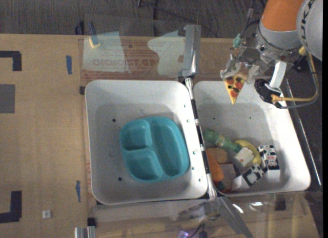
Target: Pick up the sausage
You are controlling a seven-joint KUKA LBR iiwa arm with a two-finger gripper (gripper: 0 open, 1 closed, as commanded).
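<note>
Bench (pixel 41 129) carries two white bins side by side. Left bin (pixel 102 103) holds a teal divided plate (pixel 154 149), lying flat near its middle. Right bin (pixel 287 144) has a pile along its near-left side: green bottle (pixel 221 140), banana (pixel 248 144), pale block (pixel 245 156), two black-and-white cartons (pixel 269 157), orange piece (pixel 217 172). Can't tell which item in that pile is the sausage, it's too cluttered and blurry.

Arm (pixel 289 6) comes in at top right, orange band above the wrist. Gripper (pixel 239 75) sits over the far edge of the right bin, fingers pinched on a pizza slice (pixel 234 87) that hangs point-down, clear of the bin floor. Gripper is well apart from the pile. Yellow cable (pixel 297 99) loops off the wrist on the right.
</note>
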